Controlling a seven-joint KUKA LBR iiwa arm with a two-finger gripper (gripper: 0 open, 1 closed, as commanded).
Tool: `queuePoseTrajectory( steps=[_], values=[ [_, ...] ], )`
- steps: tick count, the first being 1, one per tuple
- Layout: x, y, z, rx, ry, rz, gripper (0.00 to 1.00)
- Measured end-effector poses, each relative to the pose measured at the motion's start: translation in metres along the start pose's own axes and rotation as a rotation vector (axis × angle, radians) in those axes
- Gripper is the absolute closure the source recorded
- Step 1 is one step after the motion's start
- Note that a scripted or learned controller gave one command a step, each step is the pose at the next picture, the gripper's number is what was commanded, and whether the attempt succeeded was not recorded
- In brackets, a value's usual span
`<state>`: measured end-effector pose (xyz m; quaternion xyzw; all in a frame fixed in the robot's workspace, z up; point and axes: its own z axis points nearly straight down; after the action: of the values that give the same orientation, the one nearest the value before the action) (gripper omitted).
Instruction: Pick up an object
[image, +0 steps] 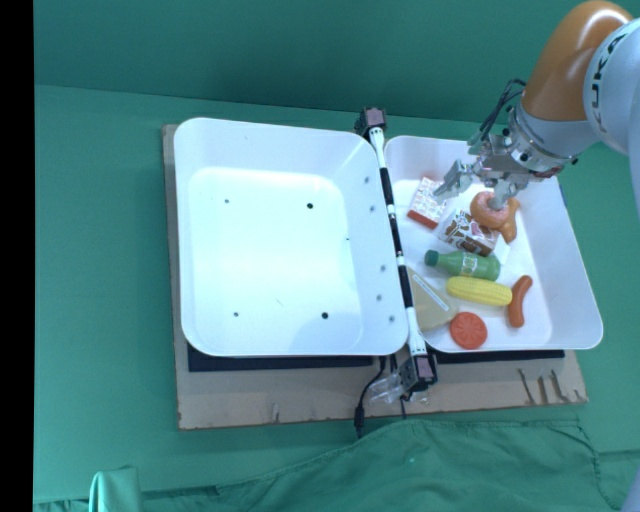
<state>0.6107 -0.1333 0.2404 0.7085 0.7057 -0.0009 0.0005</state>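
- Camera view: our hand (497, 197) hangs over the doughnut (492, 211) in the right bin (570, 290), positioned for a pick.
- We cannot tell whether it grips.
- Beside the doughnut lies a carton (467, 232), crowding the approach.

No legible txt. Red/white carton (431, 202) & brown carton (467, 233), both just above green bottle (463, 264) in right bin (572, 300), have print, too small to read.

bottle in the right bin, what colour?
Green bottle, with a yellowish label and dark cap; it lies on its side in the camera view.
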Motion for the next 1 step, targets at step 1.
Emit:
queuePoseTrajectory(
  steps=[1],
  values=[
    [-0.0016,0.0124,0.047,-0.007,0.005,-0.002,0.0]
  ],
)
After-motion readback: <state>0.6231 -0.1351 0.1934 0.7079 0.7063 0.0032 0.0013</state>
